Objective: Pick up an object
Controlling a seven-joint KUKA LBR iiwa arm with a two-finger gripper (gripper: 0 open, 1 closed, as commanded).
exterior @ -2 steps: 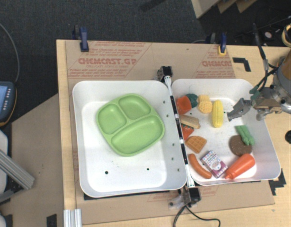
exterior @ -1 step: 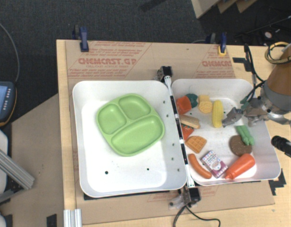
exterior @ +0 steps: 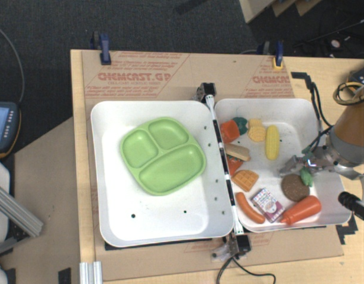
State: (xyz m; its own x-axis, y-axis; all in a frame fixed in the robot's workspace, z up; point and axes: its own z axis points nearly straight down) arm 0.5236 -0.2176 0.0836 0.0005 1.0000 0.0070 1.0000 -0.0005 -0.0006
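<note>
Round brown patty — flat, beside gripper

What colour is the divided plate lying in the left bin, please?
Light green, seen clearly in the camera view: the divided plate is plain, without pattern.

Right bin crowded — left's corners bare

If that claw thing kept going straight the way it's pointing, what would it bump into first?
Probably the brown round patty. The gripper points down and leftward into the right bin, and the patty lies right beneath its tip. Height is hard to judge from this slanted view.
</note>
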